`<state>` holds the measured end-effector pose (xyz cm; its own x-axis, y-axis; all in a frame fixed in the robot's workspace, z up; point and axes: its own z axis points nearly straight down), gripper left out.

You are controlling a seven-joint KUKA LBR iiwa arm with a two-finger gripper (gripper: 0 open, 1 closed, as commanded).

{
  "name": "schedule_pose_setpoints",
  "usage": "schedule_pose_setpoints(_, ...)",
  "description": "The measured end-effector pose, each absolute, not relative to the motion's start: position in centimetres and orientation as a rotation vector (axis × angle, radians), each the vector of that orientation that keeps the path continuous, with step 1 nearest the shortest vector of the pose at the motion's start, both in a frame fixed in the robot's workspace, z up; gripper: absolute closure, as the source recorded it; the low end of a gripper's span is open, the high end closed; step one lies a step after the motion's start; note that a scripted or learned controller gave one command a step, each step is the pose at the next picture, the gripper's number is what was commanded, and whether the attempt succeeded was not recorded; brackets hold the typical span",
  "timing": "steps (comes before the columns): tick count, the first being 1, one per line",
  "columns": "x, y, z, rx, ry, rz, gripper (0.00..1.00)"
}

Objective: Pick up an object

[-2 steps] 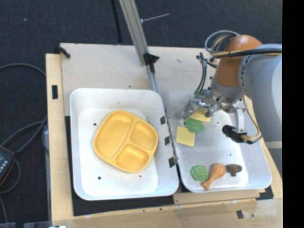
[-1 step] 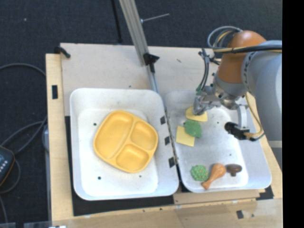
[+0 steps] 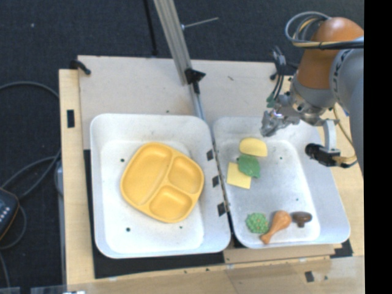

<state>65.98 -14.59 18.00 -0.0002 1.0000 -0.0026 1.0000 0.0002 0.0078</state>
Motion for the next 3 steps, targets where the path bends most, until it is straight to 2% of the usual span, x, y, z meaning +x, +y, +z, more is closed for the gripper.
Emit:
schedule_pose_setpoints(1, 67.0, -14.3, 23.8, 2.212, 2.220, 0.007, 1.00)
schedule_pose_setpoints(2, 67.1, -14.4, 27.6, 2.213, 2.222, 0.004, 1.00)
schedule_pose_setpoints(3, 65.5, -8.6, 26.6, 2.215, 2.229, 0.000, 1.00)
